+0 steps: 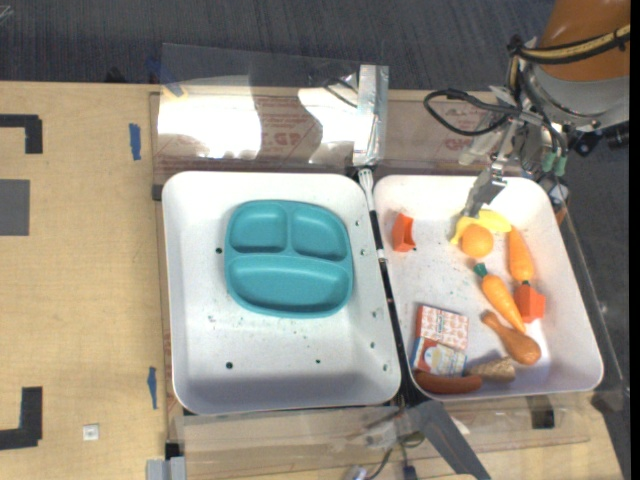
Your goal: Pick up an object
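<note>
The right bin holds several toy foods: an orange fruit with a yellow piece behind it, two carrots, a red-orange block, a brown drumstick, a small printed box, a red sausage and an orange wedge. My gripper hangs low over the far part of this bin. Its tip is right at the upper left of the yellow piece and the orange fruit. Nothing is lifted off the bin floor.
A teal divided plate lies in the left bin. A clear plastic sheet stands behind the bins. Cables and the arm's orange-banded body hang over the far right corner.
</note>
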You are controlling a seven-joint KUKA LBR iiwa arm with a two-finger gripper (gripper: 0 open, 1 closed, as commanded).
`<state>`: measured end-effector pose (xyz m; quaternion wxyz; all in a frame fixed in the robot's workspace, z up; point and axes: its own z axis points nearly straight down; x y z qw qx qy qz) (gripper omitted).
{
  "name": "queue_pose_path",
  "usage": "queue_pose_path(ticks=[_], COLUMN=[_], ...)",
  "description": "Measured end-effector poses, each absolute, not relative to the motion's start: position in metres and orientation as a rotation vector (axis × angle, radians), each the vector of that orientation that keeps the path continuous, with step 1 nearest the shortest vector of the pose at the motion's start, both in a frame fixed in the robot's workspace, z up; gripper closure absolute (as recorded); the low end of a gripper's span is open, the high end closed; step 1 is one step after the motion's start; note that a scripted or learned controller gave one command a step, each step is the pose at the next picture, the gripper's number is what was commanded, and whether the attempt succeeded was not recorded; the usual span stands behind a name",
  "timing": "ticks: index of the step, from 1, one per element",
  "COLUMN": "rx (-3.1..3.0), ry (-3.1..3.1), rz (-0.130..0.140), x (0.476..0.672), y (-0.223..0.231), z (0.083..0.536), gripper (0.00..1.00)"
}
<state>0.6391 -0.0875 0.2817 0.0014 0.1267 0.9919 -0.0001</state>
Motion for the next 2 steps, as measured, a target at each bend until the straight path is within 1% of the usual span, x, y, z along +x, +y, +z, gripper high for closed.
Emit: queue_pose_path(ticks=[1, 2], rx=[0.461, 0.575], ry=[3.12, 3.078], rz=[0.0, 0.004], x=[0.629, 0.593], y=[-0.105, -0.12], z=[0.127, 0.088], gripper=[0.0, 0.0])
